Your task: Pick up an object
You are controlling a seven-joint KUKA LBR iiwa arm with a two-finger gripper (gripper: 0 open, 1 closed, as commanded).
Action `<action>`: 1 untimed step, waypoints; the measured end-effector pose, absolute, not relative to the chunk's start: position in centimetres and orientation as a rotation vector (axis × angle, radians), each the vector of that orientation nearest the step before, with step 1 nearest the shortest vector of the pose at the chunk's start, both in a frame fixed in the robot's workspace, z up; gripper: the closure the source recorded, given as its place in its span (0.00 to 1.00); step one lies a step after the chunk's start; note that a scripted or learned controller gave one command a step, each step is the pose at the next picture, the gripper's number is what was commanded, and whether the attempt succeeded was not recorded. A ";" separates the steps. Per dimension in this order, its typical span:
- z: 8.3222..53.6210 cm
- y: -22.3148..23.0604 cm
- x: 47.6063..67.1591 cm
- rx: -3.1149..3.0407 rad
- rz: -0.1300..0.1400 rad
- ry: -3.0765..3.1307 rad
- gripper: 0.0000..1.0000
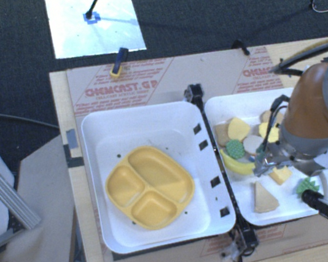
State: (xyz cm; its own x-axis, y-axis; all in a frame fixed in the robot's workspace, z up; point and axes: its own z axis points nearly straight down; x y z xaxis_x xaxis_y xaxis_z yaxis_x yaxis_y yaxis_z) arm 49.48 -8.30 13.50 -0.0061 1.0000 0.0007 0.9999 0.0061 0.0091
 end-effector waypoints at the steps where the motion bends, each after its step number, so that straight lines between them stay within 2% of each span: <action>1: 13.5 -8.3 49.5 2.212 0.011 2.223 0.00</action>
State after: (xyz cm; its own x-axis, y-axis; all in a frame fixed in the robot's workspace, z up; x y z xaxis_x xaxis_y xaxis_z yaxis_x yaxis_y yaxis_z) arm 49.47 -8.30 13.47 -0.0049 1.0000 0.0008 0.9999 0.0049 0.0087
